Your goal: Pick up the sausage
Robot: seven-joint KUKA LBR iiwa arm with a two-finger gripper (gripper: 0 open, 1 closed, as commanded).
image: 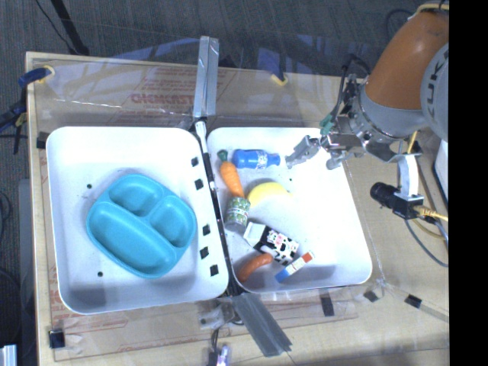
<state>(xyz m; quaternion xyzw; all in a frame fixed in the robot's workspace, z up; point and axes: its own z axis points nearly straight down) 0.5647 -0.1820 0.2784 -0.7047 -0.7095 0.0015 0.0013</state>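
The sausage (255, 264) is a short reddish-brown link lying near the front left corner of the right bin (347, 227), just below a cow-patterned carton (276, 243). My gripper (315, 156) hovers over the far right part of that bin, well behind and to the right of the sausage. Its fingers are spread open with nothing between them.
The right bin also holds a blue bottle (254, 158), a carrot (231, 178), a yellow lemon (266, 193), a small green jar (238, 213) and a red and blue piece (293, 268). A blue divided plate (142, 223) lies in the left bin (69, 158).
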